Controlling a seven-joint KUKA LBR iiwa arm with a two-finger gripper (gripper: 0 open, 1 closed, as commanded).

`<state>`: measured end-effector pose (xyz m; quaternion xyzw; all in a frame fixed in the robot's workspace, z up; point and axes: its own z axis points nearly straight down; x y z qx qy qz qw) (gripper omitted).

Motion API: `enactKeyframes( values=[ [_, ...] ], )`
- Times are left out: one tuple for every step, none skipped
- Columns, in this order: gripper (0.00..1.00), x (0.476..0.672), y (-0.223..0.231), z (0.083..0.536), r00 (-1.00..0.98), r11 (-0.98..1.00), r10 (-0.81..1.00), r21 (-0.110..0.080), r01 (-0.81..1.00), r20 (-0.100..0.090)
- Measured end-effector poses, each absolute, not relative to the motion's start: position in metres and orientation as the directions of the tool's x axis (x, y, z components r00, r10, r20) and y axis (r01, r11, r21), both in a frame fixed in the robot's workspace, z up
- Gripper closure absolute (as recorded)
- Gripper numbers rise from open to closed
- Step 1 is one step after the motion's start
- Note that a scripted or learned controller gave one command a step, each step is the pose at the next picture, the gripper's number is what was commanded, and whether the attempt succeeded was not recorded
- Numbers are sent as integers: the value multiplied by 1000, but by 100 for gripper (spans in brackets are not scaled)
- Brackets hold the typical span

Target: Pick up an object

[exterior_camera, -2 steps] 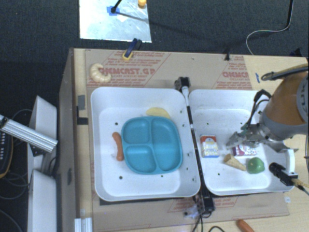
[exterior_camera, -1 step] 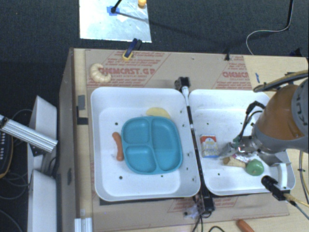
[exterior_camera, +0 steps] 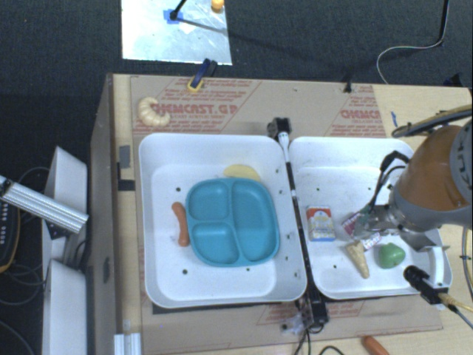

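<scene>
In the right bin (exterior_camera: 325, 161), my gripper (exterior_camera: 361, 225) is low over the floor, reaching in from the right under the grey and orange arm (exterior_camera: 436, 180). A small red and white carton (exterior_camera: 321, 223) lies just to its left. In front of the gripper lie a beige cone (exterior_camera: 358, 258) and a green rounded object (exterior_camera: 389, 255). A pinkish patch shows at the gripper's tip, too blurred to identify. The left bin (exterior_camera: 166, 168) holds a blue divided plate (exterior_camera: 231, 221), an orange sausage (exterior_camera: 181, 224) to the plate's left and a pale yellow piece (exterior_camera: 242, 172) behind it.
A black ridge (exterior_camera: 293, 198) runs between the two bins. On the cardboard bench behind them are a cream curled item (exterior_camera: 151, 110) and a blue and yellow tool (exterior_camera: 200, 75). A black part (exterior_camera: 423, 284) sticks over the right bin's front corner.
</scene>
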<state>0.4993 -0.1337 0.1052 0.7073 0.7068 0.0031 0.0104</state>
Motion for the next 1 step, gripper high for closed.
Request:
enactKeyframes(
  values=[
    [100,494,-152,110,-1,1,1000,2,1000,0]
  ],
)
